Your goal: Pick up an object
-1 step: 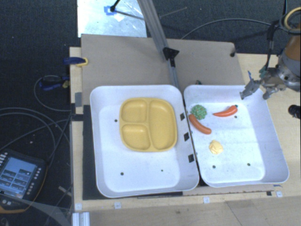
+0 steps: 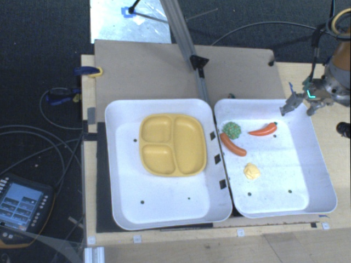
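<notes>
The grey jaws (image 2: 300,104) hovered over the far right corner of the right white bin (image 2: 315,171), spread apart and holding nothing. Inside that bin lay a red chili pepper (image 2: 262,129), a green broccoli floret (image 2: 231,129), an orange-red sausage (image 2: 233,144) (just beside the floret) and a pale yellow lump (image 2: 252,172). The left white bin (image 2: 123,201) on the desk held a yellow three-compartment plastic tray (image 2: 171,145).

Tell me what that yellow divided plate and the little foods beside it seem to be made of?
The yellow tray looks like moulded plastic: even colour, soft sheen, rounded compartment walls. The broccoli, chili pepper, sausage and pale yellow piece seem to be plastic or rubber toy food, judging by flat, bright colours; too small to be sure.
</notes>
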Tool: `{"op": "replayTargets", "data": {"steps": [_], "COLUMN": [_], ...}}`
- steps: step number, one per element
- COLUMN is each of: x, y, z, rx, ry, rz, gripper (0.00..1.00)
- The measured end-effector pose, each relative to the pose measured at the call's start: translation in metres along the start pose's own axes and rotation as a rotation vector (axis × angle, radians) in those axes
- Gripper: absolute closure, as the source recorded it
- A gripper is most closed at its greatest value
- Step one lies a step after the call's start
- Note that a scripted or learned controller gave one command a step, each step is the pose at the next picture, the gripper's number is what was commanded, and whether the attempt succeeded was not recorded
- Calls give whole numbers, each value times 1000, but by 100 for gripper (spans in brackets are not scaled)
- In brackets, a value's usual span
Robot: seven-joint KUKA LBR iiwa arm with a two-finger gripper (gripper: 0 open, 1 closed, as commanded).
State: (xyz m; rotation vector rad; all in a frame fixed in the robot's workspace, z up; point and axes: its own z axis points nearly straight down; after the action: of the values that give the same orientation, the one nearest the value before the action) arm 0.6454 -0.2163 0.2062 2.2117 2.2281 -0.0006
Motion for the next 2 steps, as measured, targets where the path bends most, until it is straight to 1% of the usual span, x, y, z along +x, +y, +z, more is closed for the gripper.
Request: {"op": "replayTargets", "data": {"steps": [1,2], "x": [0,5], "y": [-5,4], "z": [42,93], "rx": [3,4], "ry": [1,2], "rz": [5,-1], "gripper": [0,0]}}
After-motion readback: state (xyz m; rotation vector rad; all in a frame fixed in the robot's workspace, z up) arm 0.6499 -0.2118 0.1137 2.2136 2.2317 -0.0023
